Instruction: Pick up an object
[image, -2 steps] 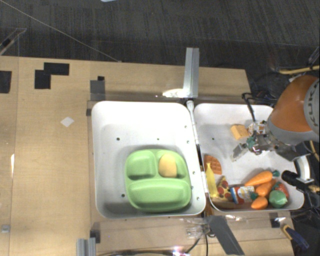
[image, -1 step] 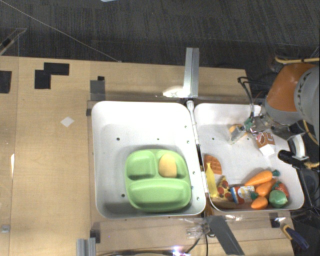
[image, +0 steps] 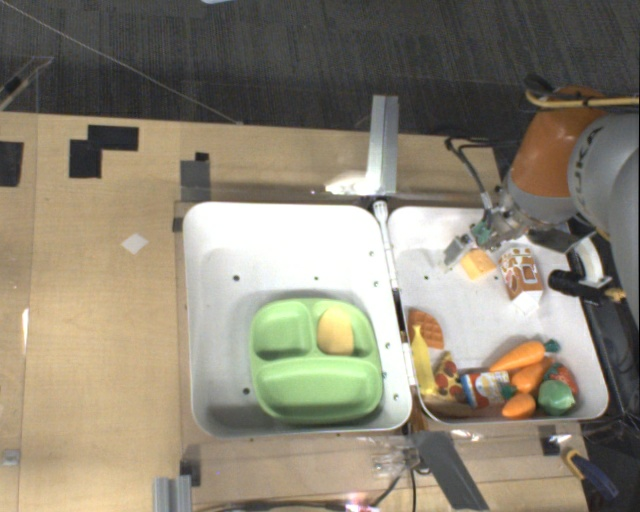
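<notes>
Yellow block, small and cheese-like, lying in the upper part of the right bin, just at the tip of the pincer. From the pincer, found at about five o'clock and very close, perhaps touching; hard to tell which from this slant. Long axis running roughly from eight o'clock to two o'clock, though too small to be sure. Pincer reaching in from the right, wrist at about two o'clock from the block; cannot tell how wide the pincer stands, nor anything gripped in it. Block appearing to rest on the bin floor, so judged not yet picked up.

Just at three o'clock of the block, a brown-and-white packet, close enough to get in the way of a wide grasp. Well apart, toward six o'clock, a heap of toy food with a carrot. In the left bin, a green tray carrying a yellow lemon.

Likely next need: a short drop toward five o'clock, squarely over the block.
</notes>
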